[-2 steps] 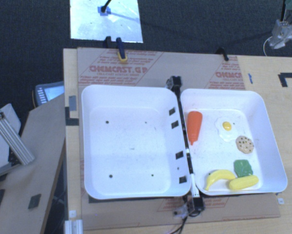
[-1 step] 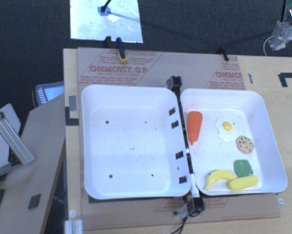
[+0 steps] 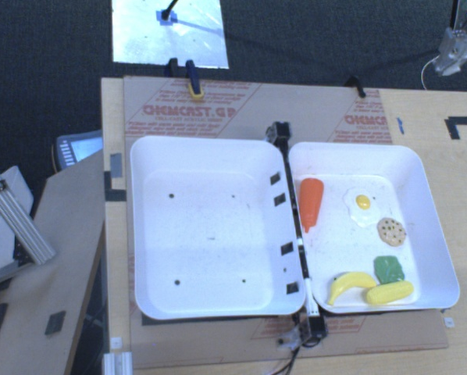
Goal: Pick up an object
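Observation:
The right bin [image 3: 435, 223] holds several toy foods. An orange carrot [image 3: 310, 201] lies along its left wall, pointing toward the front. A fried egg [image 3: 362, 206] sits in the middle, with a round speckled cookie [image 3: 391, 230] just to its front right. At the front, a green piece [image 3: 389, 268] rests above a yellow banana [image 3: 348, 285] and a yellow oblong piece [image 3: 390, 292], the three close together.
The left bin [image 3: 151, 233] adjoins the right one along a clipped divider [image 3: 290, 225]. Both stand on a cardboard sheet [image 3: 241, 104]. A shiny metal plate [image 3: 169, 22] lies behind the bench. An aluminium bar [image 3: 15, 217] slants at the left. A grey fixture with a cable [image 3: 458, 51] hangs at top right.

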{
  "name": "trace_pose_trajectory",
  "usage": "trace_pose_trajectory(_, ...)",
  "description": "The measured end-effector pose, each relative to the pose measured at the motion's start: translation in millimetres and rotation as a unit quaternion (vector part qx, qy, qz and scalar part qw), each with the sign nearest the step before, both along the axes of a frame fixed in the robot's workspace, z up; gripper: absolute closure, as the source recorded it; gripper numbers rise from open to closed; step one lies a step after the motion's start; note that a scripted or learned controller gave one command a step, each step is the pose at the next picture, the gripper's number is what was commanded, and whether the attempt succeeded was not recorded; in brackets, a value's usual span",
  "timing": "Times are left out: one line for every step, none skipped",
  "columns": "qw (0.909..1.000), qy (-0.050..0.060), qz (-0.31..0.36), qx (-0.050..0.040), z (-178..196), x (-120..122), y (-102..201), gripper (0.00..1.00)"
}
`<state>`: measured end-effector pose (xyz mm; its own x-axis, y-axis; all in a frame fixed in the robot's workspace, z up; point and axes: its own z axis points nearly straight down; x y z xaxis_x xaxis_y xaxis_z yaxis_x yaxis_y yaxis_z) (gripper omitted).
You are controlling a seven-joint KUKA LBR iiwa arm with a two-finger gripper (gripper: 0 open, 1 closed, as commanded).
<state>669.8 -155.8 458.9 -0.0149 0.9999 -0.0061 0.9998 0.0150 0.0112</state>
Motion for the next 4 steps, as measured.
trace_pose_trajectory(1.0000,-0.002,0.003,-0.0010,12,0,0,1.00)
trace_pose_trajectory(1.0000,-0.003,0.005,-0.0021,23,1,0,1.00)
trace_pose_trajectory(1.0000,-0.005,0.008,-0.0032,35,1,1,1.00)
trace_pose_trajectory(0.9999,-0.007,0.010,-0.0043,46,2,1,1.00)
